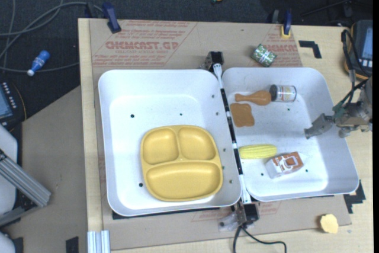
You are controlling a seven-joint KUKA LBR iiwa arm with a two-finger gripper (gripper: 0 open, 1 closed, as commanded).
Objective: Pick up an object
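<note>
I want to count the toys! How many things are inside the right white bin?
5: a brown spoon and a small jar at the back, a brown square beside the divider, a corn cob and a small carton near the front.

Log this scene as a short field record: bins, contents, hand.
left bin: yellow divided plate
right bin: corn cob, small carton, brown flat piece, tan wooden piece, small jar
hand: at the right bin's right side, above its floor, nothing seen between its fingers
bench outside bins: small can, yellow lump
</note>
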